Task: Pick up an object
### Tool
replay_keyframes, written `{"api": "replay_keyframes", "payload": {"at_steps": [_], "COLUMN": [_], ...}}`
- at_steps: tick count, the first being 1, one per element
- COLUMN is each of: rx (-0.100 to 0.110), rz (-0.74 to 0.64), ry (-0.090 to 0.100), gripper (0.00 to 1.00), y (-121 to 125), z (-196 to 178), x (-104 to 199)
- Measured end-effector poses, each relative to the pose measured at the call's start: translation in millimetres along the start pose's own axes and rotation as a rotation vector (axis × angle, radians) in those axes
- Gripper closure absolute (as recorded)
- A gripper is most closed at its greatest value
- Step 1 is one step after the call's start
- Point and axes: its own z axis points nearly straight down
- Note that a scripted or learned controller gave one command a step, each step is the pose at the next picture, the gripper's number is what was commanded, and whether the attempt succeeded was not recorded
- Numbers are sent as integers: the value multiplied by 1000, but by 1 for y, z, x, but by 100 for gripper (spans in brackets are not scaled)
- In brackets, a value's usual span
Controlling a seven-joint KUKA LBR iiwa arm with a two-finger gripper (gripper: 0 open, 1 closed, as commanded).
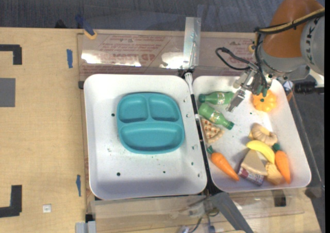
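Note:
My gripper [238,94] hangs over the back of the right bin [299,139], open, with nothing between its fingers. Just left of it lies a green bottle [216,98], and a second green bottle [217,118] lies slightly nearer. An orange pumpkin [264,101] sits just right of the gripper. Further forward are a waffle piece [211,131], a carrot [224,165], a banana [260,150], a beige lumpy piece [262,134], a small box [252,167] and another carrot [282,165].
The left bin [103,165] holds a teal divided plate [150,122]. A raised divider [195,118] separates the two bins. A metal post [192,41] stands behind them. Black cables [232,57] trail from the wrist over the right bin's back edge.

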Motion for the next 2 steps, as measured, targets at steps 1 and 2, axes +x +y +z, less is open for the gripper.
{"api": "replay_keyframes", "payload": {"at_steps": [1, 2], "rx": [-4, 1], "rz": [-3, -174], "ry": [-16, -2], "gripper": [0, 0], "y": [-14, -91], "z": [57, 65], "x": [42, 111]}}
